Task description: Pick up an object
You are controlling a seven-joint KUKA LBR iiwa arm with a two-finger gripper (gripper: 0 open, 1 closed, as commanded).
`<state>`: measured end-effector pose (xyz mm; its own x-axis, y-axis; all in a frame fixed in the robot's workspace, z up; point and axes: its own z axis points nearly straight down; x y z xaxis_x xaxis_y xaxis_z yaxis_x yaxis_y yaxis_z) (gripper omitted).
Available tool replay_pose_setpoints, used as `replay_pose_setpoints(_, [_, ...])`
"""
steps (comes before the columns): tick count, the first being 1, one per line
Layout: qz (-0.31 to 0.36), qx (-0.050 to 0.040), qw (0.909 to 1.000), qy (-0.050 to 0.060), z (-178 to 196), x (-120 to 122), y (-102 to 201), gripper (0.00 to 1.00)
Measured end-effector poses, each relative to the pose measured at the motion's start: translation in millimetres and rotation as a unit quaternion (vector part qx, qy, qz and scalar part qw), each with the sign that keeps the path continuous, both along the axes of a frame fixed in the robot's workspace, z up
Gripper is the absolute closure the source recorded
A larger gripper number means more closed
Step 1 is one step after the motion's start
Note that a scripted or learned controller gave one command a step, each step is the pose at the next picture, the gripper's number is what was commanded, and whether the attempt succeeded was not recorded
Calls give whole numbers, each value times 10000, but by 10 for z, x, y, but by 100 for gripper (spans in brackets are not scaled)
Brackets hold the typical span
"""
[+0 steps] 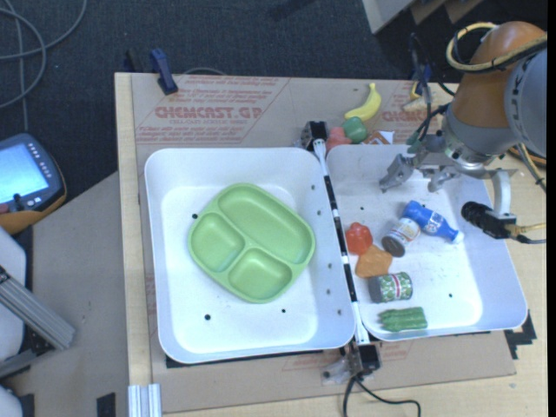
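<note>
Nearest the camera, at the front edge of the right bin (486, 320), lies a green ridged vegetable (402, 320), and just behind it a small green-labelled can (393, 287) on its side. Next back, an orange wedge (373, 261) sits close to the divider between the bins, with a red pepper-like piece (359, 236) touching its far side. Beside these, toward the bin's middle, a grey-ended can (401, 234) lies tilted, and a blue bottle (430, 220) rests just beyond it. Across the divider, the left bin (174, 320) holds a green three-compartment tray (252, 242), set at an angle near its centre. Farther back in the right bin, the gripper (419, 170) hangs above bare floor, well apart from the blue bottle; its fingers are spread and nothing sits between them. Beyond the bins, on the cardboard, a yellow banana (366, 106) and a green-and-red toy (354, 130) lie near the back corner.
</note>
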<state>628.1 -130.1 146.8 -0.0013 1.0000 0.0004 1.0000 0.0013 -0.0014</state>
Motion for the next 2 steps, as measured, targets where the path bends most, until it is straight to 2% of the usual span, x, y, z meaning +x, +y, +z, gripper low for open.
replay_pose_setpoints(1, [-24, 6, 10000, 32, -661, -476, -192, 0])
replay_pose_setpoints(2, [-10, -6, 10000, -20, -516, -436, -179, 100])
